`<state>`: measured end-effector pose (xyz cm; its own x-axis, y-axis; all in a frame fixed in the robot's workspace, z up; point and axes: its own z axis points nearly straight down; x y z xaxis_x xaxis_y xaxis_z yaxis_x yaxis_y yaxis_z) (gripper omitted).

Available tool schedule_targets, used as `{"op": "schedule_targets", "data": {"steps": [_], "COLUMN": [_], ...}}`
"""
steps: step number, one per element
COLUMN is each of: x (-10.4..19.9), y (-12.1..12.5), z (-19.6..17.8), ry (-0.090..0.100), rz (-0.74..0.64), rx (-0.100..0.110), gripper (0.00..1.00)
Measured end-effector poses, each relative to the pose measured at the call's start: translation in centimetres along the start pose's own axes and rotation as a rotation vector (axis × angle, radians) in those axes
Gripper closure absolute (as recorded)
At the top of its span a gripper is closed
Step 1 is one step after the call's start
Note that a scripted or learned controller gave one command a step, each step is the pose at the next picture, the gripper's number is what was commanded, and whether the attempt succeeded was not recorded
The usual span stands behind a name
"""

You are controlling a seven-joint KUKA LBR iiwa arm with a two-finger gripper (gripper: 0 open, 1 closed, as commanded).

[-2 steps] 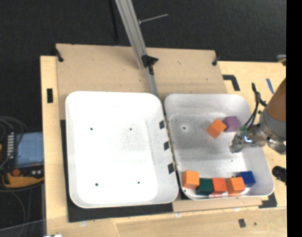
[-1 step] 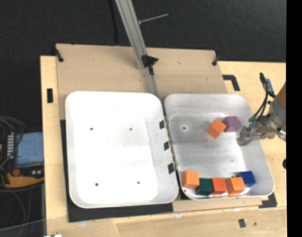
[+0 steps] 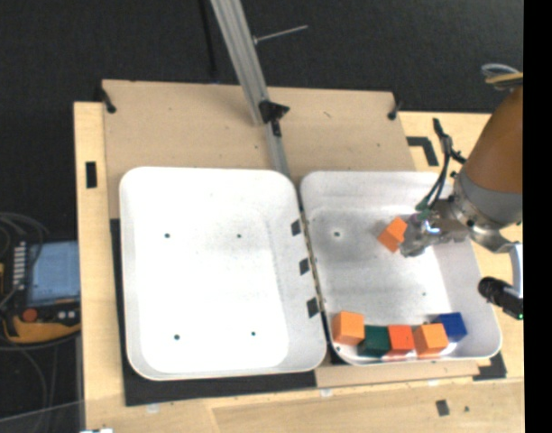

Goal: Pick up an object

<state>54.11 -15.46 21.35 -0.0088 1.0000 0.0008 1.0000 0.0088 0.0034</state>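
No text, label or number can be read — on bins, blocks or bench.

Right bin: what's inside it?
Right bin holds five blocks along its near edge: orange, green, orange, orange, blue. Another orange block sits at the gripper.

Even, fairly bright light falls from overhead, and the two white bins come out nearly blown out, their surfaces showing little texture. The counter is evenly lit, while the floor around it stays dark. Shadows are soft and short (clearest beside the blocks along the right bin's near wall). The whole frame is slightly soft and grainy.
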Motion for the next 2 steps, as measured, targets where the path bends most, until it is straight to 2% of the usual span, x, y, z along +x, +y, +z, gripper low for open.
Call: {"op": "schedule_targets", "data": {"steps": [1, 2], "x": [5.1, 9.9], "y": [1.6, 2.7], "z": [-1.1, -0.4], "ry": [0.0, 0.0], "rz": [0.0, 0.002], "rx": [0.0, 0.003], "gripper": [1.0, 1.0]}}
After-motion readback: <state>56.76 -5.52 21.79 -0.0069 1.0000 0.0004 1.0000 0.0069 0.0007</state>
